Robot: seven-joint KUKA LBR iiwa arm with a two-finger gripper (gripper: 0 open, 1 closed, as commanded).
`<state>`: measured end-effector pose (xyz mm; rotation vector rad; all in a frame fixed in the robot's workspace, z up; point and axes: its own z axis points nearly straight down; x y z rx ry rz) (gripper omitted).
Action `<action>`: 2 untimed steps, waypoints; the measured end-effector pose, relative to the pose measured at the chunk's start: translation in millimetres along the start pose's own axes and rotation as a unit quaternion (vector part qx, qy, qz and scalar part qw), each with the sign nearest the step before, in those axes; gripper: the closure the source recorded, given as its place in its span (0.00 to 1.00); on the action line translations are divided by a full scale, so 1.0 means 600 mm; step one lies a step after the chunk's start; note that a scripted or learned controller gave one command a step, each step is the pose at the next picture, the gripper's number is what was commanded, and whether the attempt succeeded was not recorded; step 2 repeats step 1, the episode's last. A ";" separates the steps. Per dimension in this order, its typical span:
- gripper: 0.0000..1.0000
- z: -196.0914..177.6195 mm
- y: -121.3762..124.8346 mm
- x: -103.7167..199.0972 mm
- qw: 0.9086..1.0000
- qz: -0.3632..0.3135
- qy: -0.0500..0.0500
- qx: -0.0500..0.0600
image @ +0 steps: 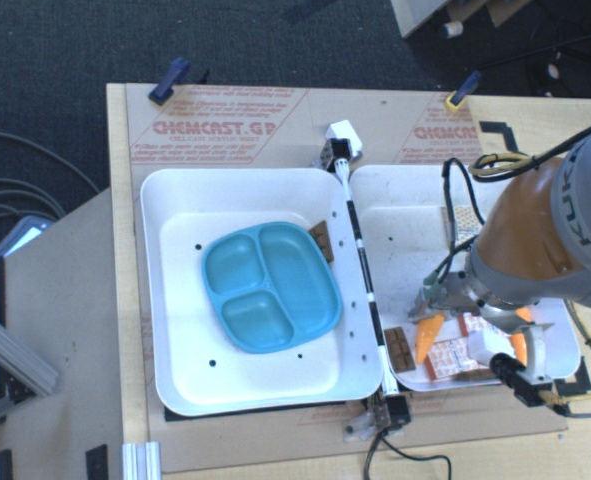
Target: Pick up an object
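You are looking down on two white bins: the left bin (175,358) holds a blue divided plate (270,286). The arm (535,238) reaches into the right bin (395,203), its gripper (437,303) low over an orange carrot (428,334) beside a brown block (399,347) and a red-and-white packet (455,358). You cannot tell how its jaws stand.

Blue divided plate (271,286) in left bin (165,268) (arm (535,238) over right bin (395,218)).
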<state>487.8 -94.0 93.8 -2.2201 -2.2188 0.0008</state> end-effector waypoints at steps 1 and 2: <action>1.00 -0.151 0.081 0.093 1.000 -0.001 0.000 -0.001; 1.00 -0.151 0.081 0.093 1.000 -0.001 0.000 -0.001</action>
